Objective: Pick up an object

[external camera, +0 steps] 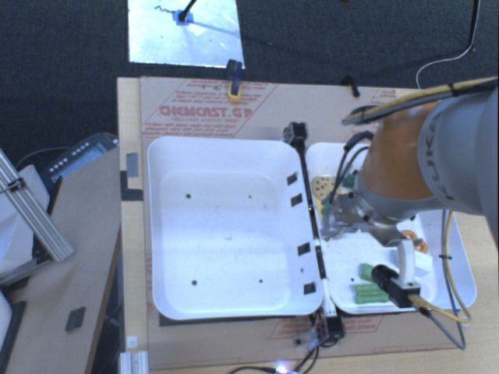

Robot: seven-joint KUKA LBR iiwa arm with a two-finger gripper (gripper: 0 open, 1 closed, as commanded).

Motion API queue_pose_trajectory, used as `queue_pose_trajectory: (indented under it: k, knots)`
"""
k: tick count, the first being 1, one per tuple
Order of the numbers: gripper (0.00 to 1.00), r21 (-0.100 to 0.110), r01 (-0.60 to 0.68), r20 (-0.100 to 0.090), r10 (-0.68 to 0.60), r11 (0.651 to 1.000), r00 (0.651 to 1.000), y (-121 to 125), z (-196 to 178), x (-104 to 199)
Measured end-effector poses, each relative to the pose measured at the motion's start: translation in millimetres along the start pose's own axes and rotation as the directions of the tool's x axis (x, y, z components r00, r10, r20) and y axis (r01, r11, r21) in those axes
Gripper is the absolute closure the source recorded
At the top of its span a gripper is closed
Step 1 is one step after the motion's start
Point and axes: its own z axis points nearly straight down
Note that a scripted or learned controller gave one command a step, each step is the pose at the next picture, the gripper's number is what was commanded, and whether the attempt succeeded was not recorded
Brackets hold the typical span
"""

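Dark carpet surrounds the desk [195,104], where two shallow white bins sit side by side on cardboard. At nine o'clock lies the left bin [168,209]; the right bin [468,283], at three o'clock, holds the candidates: a green object [371,293] at about five o'clock, a small green piece [366,271] just above it, and a speckled tan item [321,185] near the divider. Reaching in from three o'clock, the arm [413,166] hangs low over this bin, probably because the pickable things are there. Its gripper [341,223] hovers near the divider; whether it is clenched or released, I cannot tell.
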Motion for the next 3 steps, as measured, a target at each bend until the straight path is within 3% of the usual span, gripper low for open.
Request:
queue_pose_trajectory:
  k: [1, 2, 3]
  knots:
    - [1.0, -0.009, 0.007, 0.0, -0.007, 1.0, 1.0, -15, -45, 31]
    - [1.0, -0.025, 0.006, -0.003, -0.006, 1.0, 1.0, -15, -251, 53]
    - [1.0, -0.011, 0.005, 0.001, -0.005, 1.0, 1.0, 21, -270, 69]
